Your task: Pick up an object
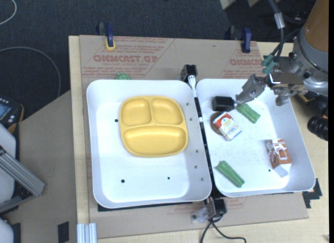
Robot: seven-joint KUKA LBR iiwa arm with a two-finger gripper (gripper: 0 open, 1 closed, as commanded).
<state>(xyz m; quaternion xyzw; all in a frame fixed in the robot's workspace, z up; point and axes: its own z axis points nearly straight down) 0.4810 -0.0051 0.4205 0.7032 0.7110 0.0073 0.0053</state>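
Green pod [230, 173] lies at the right bin's [297, 184] front, with a red-and-white carton [226, 125] mid-bin. Above, the end effector [245, 95] hovers by a black block [222, 102] and second green pod [248, 113], its opening unreadable. Approach stage, apparently; next comes descent onto 1 object.

One camera hangs above the bench [156, 54] and looks down at a slant, so the far edge with its two blue clamps [109, 34] sits high in the frame and the near edge low. It stands far enough back to take in both white bins whole: the left bin [104, 148] and the right bin [297, 153] side by side. Dark floor [78, 1] shows beyond the far edge and to the left. The arm [313, 43] comes in from the upper right corner.
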